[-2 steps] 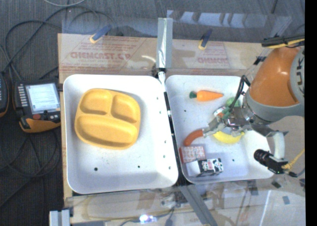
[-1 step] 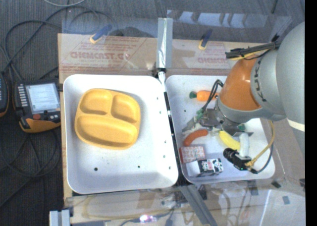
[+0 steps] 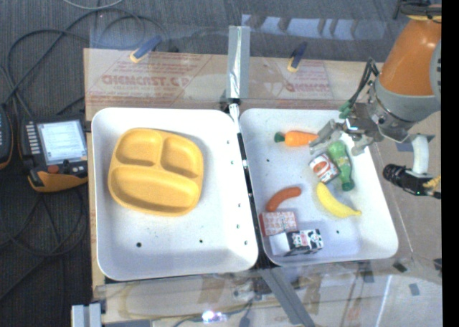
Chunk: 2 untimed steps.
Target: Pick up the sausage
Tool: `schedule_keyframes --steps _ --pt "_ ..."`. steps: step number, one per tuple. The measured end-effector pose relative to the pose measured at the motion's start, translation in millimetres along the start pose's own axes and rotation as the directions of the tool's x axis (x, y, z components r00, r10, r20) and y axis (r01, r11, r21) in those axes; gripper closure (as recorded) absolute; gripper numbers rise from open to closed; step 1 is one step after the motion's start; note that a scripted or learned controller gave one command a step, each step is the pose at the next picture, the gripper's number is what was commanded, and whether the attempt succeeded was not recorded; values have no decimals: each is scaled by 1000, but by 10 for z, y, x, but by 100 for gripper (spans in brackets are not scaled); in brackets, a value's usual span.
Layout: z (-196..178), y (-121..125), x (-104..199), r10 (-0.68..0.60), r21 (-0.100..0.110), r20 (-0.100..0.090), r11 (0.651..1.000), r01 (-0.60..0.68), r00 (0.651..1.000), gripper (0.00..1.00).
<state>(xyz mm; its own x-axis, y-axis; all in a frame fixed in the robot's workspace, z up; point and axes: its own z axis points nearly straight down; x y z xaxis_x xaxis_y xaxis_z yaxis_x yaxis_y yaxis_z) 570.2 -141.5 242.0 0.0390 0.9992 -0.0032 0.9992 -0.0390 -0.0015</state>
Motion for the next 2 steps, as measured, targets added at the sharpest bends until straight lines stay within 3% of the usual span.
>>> schedule_keyframes --steps 1,2 --pt "1254 -410 367 -114 0 -4 994 114 993 0" --pt "1514 -503 362 -177 -11 0 984 177 984 0"
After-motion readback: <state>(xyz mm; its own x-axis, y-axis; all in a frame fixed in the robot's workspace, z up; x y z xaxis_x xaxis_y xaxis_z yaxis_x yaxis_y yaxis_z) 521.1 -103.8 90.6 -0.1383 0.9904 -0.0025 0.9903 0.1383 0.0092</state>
